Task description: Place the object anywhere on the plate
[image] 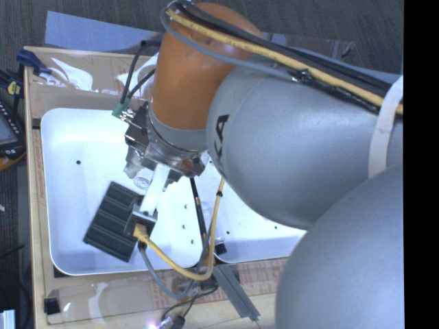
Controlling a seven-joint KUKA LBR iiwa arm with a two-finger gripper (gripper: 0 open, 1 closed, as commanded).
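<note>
My gripper point(141, 171) hangs low over the middle of the left white bin point(68, 197), below the orange band point(185, 67) of the wrist. A small, pale, glassy round shape point(142, 181) sits right at the gripper's tip. I cannot tell whether it is a separate thing or part of the gripper. The bulky grey arm point(295, 149) covers the right half of the view and hides most of the right bin.
A strip of the right bin point(264, 242) shows under the arm. Wooden bench edges frame the bins, with a blue clamp point(31, 62) and crumpled clear plastic point(72, 74) at the top left. The left bin's floor has a few small dark dots point(79, 162).
</note>
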